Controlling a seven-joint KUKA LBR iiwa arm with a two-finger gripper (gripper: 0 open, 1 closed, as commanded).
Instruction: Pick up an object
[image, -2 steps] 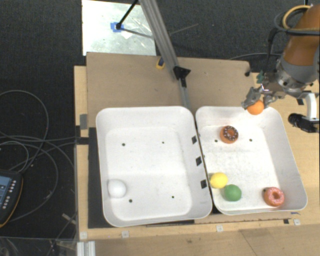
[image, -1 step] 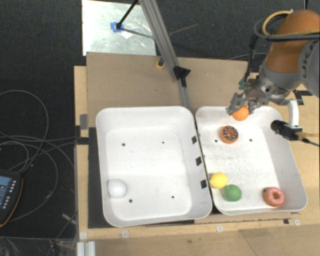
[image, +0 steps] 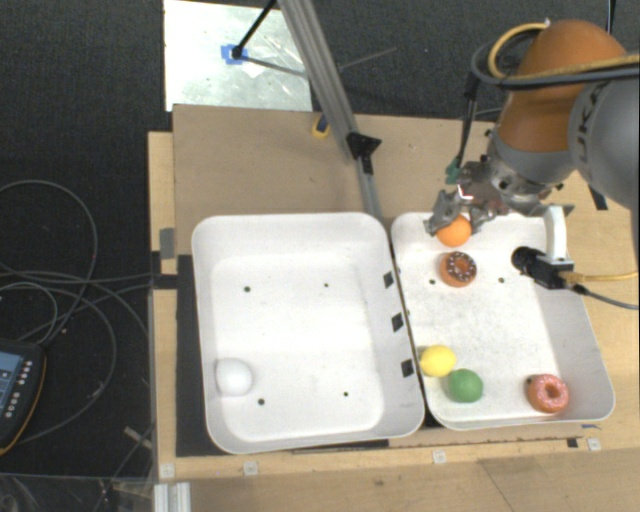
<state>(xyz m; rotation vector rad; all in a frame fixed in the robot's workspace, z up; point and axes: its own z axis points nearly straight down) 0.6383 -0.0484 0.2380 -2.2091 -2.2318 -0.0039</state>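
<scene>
We see a small orange ball (image: 454, 233), round and smooth, at the far end of the right bin (image: 500, 320), its top tucked beneath the tool (image: 460, 208), just behind a brown sprinkled doughnut (image: 459, 269), whether it is gripped we cannot tell.

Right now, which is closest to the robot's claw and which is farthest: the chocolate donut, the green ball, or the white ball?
From the gripper:
1. Chocolate donut, right bin, just below it.
2. Green ball, right bin's near edge.
3. White ball, left bin's near corner.
</scene>
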